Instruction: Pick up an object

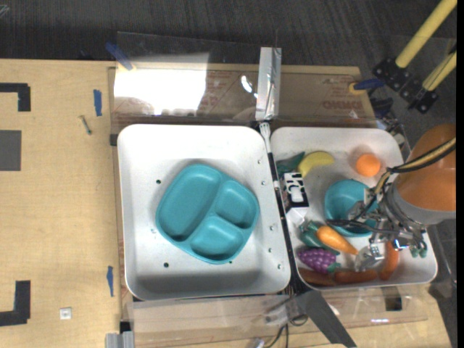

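The hand (377,249) sits low in the right-hand shallow white bin (419,272), among crowded toy food; whether its grip is open or closed cannot be told. Candidates lie close: plastic orange carrot (337,239), purple grape bunch (317,258), small teal bowl (345,198). Risk, in my judgement: a pinch catching two pieces, or nudging the carrot aside. Black-and-white label (293,189) unreadable.

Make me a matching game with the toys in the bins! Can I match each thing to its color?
Things:
1. divided plate
2. grapes
3. banana
4. round fruit

Colors:
A. yellow
B. orange
C. teal
D. purple

Pairs: 1-C, 2-D, 3-A, 4-B
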`<state>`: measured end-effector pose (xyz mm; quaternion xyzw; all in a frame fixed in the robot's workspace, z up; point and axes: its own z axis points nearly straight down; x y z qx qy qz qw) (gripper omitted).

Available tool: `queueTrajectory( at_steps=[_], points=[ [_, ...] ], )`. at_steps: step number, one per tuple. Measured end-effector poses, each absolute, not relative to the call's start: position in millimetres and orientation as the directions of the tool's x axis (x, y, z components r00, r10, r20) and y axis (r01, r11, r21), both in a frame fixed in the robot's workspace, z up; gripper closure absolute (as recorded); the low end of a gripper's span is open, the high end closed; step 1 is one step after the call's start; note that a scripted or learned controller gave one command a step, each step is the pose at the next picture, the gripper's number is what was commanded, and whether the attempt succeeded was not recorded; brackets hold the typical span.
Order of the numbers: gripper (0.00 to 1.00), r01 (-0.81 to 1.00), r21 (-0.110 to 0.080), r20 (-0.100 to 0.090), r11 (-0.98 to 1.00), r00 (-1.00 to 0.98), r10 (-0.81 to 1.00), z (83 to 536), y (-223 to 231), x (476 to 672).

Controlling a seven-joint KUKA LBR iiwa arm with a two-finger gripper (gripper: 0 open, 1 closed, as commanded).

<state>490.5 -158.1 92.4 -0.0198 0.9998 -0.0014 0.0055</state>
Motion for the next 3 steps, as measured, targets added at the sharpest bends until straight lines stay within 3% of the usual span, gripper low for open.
queueTrajectory(
  at_steps=[1,2,3],
  points=[
    [0.00,0.005,-0.001,-0.019,1.000,-1.000,0.005,91.0,-123.0,570.9],
    [0.00,-0.033,-0.004,-0.018,0.999,-0.999,-0.033,91.3,-107.7,547.8],
    [0.00,-0.184,-0.008,-0.023,0.983,-0.983,-0.185,91.6,-101.5,489.6]
  ],
)
